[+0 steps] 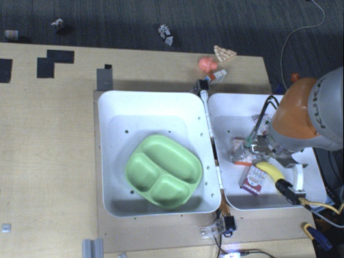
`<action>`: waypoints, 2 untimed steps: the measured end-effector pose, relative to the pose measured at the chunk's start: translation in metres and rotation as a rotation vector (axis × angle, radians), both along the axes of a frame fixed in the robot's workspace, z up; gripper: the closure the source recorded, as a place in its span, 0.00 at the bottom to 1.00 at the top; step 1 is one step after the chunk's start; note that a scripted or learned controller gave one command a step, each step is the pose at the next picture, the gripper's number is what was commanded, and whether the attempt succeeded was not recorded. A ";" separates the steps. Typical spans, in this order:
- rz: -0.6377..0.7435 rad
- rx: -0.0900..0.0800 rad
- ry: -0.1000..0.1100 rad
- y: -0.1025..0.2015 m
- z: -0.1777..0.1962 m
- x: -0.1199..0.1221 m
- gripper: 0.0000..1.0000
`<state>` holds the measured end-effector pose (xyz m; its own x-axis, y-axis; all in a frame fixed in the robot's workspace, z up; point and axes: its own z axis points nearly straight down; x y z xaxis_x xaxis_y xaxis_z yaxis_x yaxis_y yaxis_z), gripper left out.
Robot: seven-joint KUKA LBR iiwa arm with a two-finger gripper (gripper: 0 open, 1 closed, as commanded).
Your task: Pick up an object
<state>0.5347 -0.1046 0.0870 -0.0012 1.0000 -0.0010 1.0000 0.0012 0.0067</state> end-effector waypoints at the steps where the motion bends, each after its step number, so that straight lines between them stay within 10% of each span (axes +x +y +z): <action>1: 0.002 -0.001 -0.006 0.000 0.011 0.002 1.00; 2: 0.003 0.002 0.003 0.050 0.098 -0.044 1.00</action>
